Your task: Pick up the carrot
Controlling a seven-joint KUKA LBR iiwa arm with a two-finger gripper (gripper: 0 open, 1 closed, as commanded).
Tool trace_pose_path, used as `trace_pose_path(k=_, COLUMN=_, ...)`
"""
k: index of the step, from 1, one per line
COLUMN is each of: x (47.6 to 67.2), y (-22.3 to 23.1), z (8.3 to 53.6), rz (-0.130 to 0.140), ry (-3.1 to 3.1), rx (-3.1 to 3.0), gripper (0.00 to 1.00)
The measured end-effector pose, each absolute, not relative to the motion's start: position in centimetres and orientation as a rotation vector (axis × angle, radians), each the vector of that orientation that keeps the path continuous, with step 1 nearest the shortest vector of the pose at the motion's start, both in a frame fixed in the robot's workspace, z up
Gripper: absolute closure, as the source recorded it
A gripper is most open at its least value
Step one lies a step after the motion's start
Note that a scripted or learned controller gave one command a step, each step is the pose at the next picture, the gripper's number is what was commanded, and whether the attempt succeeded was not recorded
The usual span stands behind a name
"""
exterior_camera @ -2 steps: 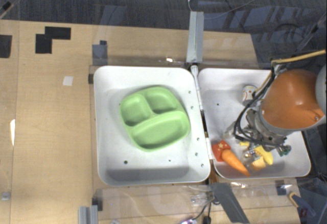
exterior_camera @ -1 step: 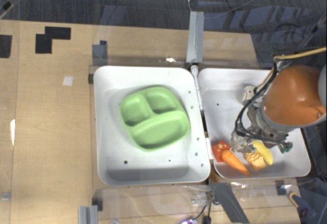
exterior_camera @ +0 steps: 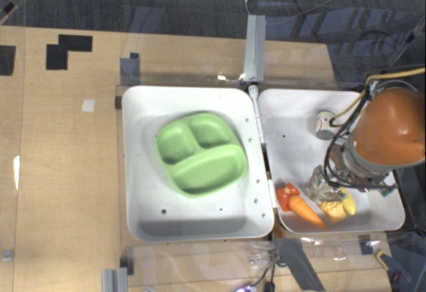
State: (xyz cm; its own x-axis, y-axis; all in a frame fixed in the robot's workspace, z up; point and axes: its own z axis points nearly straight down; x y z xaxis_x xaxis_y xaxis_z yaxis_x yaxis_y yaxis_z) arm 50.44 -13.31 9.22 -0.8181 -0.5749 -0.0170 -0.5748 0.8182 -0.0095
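The orange carrot [exterior_camera: 307,211] lies at a slant near the front edge of the right bin [exterior_camera: 293,118], its thick end next to a red item [exterior_camera: 286,195]. My gripper [exterior_camera: 322,189] hangs under the orange-banded wrist [exterior_camera: 389,128], just right of and above the carrot, close to it. The wrist and cables hide much of the fingers, and nothing shows between them.
A yellow item [exterior_camera: 339,208] sits right beside the carrot under the gripper. A small white and brown object [exterior_camera: 324,122] lies at the back of the right bin. The left bin [exterior_camera: 140,171] holds a green divided plate [exterior_camera: 173,151]. A metal post [exterior_camera: 254,44] stands behind the bins.
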Motion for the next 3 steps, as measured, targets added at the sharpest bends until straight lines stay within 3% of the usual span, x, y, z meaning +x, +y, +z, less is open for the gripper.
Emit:
trace_pose_path(k=1, x=50.7, y=-9.1, z=9.4, rz=-0.032, ry=2.926, rx=-1.086, gripper=1.00)
trace_pose_path(k=2, x=50.7, y=-8.5, z=9.3, rz=-0.021, ry=2.919, rx=-1.096, gripper=0.00)
trace_pose_path(k=3, x=50.4, y=-10.9, z=9.1, rz=-0.014, ry=2.672, rx=-1.621, gripper=0.00)
